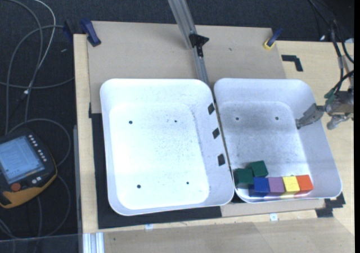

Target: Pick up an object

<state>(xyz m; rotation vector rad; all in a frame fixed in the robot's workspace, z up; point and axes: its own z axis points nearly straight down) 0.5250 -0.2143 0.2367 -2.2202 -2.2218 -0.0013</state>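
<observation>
Dark carpet surrounds the table (pixel 140 49). On it, the left bin (pixel 112 100) sits beside the right bin (pixel 323 150), whose near edge holds a row of blocks (pixel 273 179): green, blue, purple, yellow, orange. Over that bin's right rim, the fingers (pixel 320 116) are spread open, gripping nothing.

Grey metal gripper (pixel 322 118); slim pale jaws.
</observation>
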